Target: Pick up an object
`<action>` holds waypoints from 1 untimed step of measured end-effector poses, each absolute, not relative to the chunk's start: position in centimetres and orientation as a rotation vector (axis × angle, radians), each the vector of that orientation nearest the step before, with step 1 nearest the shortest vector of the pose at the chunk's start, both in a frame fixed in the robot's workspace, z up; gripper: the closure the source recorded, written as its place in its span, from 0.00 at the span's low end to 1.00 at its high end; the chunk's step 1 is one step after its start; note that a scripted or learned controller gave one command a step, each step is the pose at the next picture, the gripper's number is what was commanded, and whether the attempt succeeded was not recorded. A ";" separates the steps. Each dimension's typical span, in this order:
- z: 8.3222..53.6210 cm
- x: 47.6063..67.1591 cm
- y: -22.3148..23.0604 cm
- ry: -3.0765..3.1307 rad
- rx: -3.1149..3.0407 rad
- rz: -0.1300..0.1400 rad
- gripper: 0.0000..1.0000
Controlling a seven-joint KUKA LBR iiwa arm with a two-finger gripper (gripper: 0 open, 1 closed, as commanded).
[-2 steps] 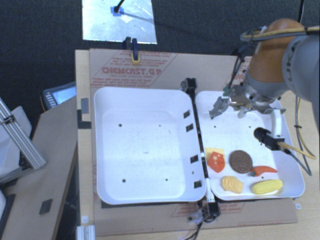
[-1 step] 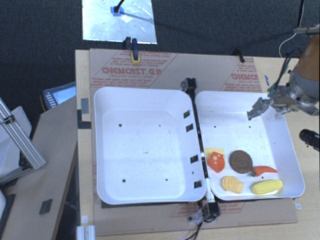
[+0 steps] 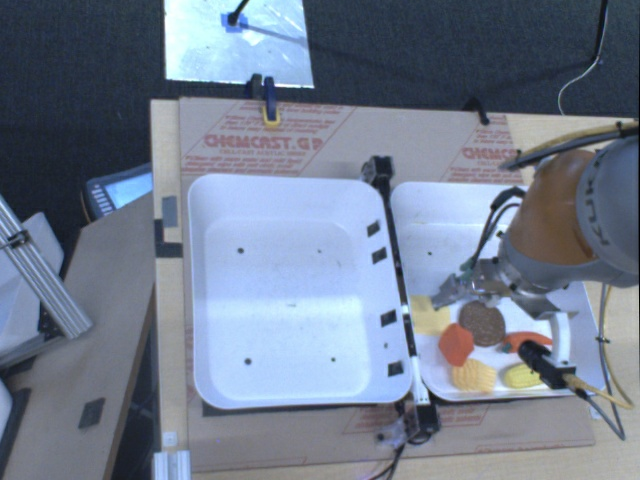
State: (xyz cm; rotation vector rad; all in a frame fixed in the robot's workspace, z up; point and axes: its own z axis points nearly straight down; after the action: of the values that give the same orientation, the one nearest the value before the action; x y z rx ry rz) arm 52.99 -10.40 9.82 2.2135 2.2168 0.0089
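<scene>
The right bin (image 3: 440,218) holds several toy foods near its front edge. A brown round disc (image 3: 482,323) lies beside a pale yellow flat piece (image 3: 430,316). In front of them sit a red-orange lump (image 3: 456,343) and a yellow corn cob (image 3: 473,375). An orange carrot-like piece (image 3: 526,341) and a small yellow piece (image 3: 520,375) lie further right. My gripper (image 3: 497,293) hangs low over the disc, just behind it, below the arm's orange band (image 3: 550,213). The arm hides the bin's right part.
The left bin (image 3: 215,298) stands next to the right one, with a black-clipped divider (image 3: 388,268) between them. Both rest on a cardboard sheet (image 3: 300,138). A shiny plate (image 3: 238,28) lies beyond the bench and a metal rail (image 3: 40,278) at the left.
</scene>
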 end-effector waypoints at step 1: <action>8.5 59.2 -9.7 2.224 2.210 0.007 0.00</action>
State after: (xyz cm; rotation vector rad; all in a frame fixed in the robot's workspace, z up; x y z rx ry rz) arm 59.25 -9.75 8.49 2.2096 2.2240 0.0073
